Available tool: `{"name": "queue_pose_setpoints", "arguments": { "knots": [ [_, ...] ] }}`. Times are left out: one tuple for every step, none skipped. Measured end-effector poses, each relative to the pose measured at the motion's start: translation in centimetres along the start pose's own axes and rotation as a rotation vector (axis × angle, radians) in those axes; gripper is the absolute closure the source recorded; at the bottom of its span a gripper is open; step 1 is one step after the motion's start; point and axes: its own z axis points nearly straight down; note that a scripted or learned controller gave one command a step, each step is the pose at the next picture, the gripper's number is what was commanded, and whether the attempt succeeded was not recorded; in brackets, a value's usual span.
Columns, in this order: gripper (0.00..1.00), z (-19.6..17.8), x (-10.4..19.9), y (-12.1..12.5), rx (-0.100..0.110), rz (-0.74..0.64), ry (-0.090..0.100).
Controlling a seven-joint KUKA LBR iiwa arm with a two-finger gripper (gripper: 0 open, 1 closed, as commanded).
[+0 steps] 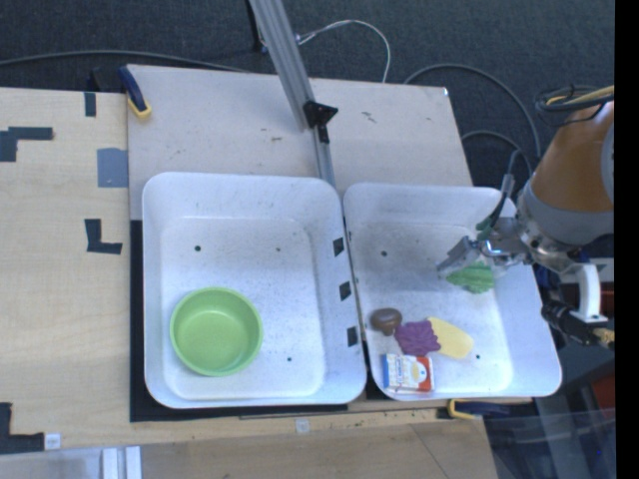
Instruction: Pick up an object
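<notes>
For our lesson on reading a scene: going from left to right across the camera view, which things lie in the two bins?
Green bowl → brown ball → purple toy → yellow piece → green object beside the gripper. The small carton overlaps these in order, so it is left out.

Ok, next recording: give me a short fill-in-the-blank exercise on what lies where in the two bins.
1. The green bowl sits in the ____ bin.
2. The gripper hangs over the ____ bin, beside a green object.
3. The purple object touches a ____ one.

Missing words: left; right; yellow
</notes>
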Motion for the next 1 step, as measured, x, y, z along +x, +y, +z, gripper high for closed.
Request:
{"name": "queue_pose_setpoints", "arguments": {
  "knots": [
    [1.00,-4.31,0.10,0.54,0.000,0.000,0.000]
  ]
}}
